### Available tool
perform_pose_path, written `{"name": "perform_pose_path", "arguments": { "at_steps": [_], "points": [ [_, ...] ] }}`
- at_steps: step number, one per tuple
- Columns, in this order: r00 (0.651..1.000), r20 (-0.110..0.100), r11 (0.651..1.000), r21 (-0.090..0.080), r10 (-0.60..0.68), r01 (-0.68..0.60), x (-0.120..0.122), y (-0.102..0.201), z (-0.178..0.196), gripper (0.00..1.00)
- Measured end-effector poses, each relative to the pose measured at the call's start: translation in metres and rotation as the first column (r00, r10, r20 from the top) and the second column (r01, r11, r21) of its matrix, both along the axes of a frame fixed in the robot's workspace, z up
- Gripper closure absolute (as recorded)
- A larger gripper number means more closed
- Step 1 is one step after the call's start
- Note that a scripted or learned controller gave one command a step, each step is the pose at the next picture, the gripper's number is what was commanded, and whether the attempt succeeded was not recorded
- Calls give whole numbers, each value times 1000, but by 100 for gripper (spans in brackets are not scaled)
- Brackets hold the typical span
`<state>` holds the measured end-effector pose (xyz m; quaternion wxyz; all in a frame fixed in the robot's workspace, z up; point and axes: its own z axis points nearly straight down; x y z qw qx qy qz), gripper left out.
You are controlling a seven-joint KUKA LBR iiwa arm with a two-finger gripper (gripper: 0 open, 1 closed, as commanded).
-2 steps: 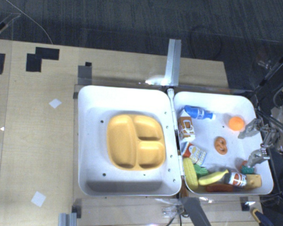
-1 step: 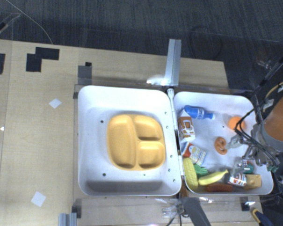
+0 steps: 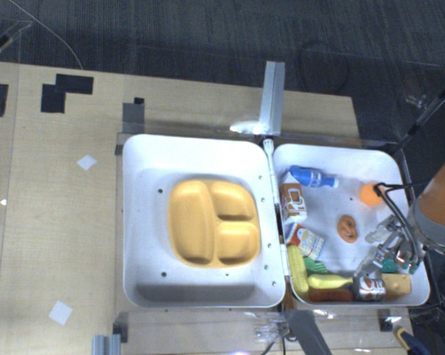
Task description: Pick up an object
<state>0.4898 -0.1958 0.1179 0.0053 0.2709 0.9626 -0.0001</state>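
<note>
The right bin (image 3: pixel 334 159) holds several small items. A blue bottle (image 3: pixel 311 177) lies at the back, with an orange ball (image 3: pixel 368 194) to its right. A brown ring-shaped piece (image 3: pixel 347 228) sits mid-bin, and a brown and white carton (image 3: pixel 293 200) lies by the left wall. Along the front lie a corn cob (image 3: pixel 298 266), a yellow banana (image 3: pixel 328 282), a can (image 3: pixel 371 288) and a tan block (image 3: pixel 399 283). My gripper (image 3: pixel 375 262) hangs low at the bin's front right, just above the can and the tan block. Nothing is visibly lifted.
The left bin (image 3: pixel 144 206) holds a yellow divided tray (image 3: pixel 212 221). A metal post (image 3: pixel 272 98) stands behind the wall between the bins. A black cable (image 3: pixel 392 199) loops from the arm over the right bin's back right corner. Wooden bench spreads to the left.
</note>
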Motion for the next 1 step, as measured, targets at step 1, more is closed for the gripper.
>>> {"name": "perform_pose_path", "arguments": {
  "at_steps": [1],
  "points": [
    [924,-4,924,3,-382,382,-1,-10,-13,0]
  ]
}}
